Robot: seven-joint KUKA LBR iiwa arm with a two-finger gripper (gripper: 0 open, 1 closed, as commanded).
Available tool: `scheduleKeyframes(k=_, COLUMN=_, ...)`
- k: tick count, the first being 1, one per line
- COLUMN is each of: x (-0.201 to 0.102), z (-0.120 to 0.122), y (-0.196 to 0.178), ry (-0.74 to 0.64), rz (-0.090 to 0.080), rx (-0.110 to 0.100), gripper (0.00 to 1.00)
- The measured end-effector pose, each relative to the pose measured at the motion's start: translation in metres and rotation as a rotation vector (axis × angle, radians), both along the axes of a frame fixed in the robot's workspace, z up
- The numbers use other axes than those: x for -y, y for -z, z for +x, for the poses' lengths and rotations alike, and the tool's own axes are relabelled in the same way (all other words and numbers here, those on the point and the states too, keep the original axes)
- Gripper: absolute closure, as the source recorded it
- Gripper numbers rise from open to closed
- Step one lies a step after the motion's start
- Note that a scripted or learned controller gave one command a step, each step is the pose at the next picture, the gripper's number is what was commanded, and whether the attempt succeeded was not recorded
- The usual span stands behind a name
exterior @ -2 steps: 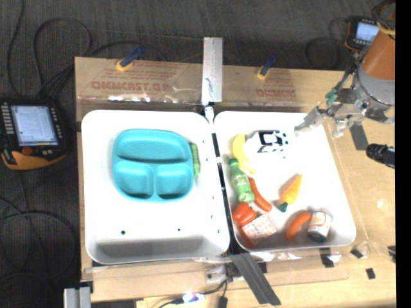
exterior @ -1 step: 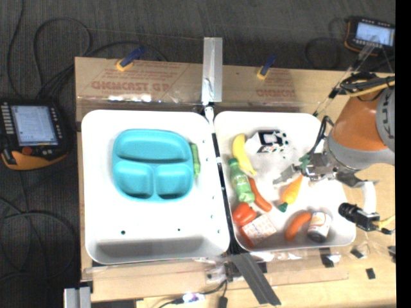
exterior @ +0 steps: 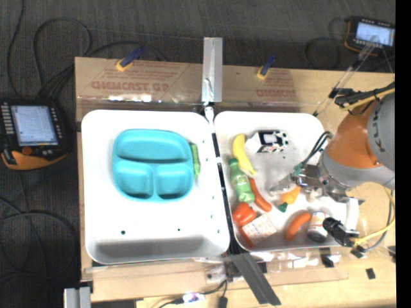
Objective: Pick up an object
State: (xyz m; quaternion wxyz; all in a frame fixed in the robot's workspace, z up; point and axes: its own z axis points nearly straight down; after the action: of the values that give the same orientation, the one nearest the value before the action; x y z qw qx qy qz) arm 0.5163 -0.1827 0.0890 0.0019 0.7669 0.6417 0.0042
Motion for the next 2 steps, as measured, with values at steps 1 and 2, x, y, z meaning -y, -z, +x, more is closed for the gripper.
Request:
scheduleKeyframes(k=1, x=-0.021, z=0.029, y=-0.035, ry=-0.157, rz=0.0, rx=-0.011, gripper=0.0)
scheduleKeyframes(k=2, x=-0.025, z=0.053, y=0.0, ry=-0.094, rz=-0.004, rx=-0.005, gripper=0.0)
